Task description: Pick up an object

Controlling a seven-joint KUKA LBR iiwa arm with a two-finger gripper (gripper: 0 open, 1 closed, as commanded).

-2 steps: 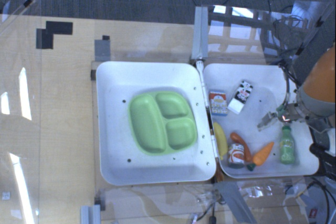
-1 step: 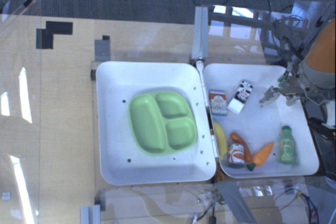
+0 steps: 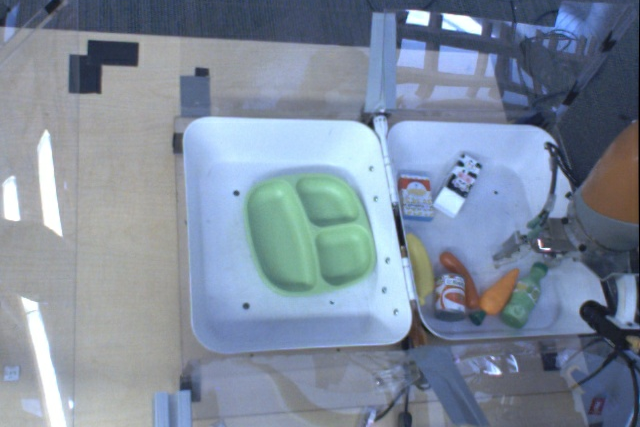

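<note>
Carrot, green bottle, banana and cartons lie in the right bin.

Bright, even light over the bench from above, and the two white bins nearly wash out, their walls glowing pale. Soft shadows only, a faint grey pooling around the green tray. White streaks of glare slant down the wood at the left, like reflections in a clear panel. More glare flashes off the metal frame up top. The whole picture is a touch soft and grainy; small labels blur.
</note>
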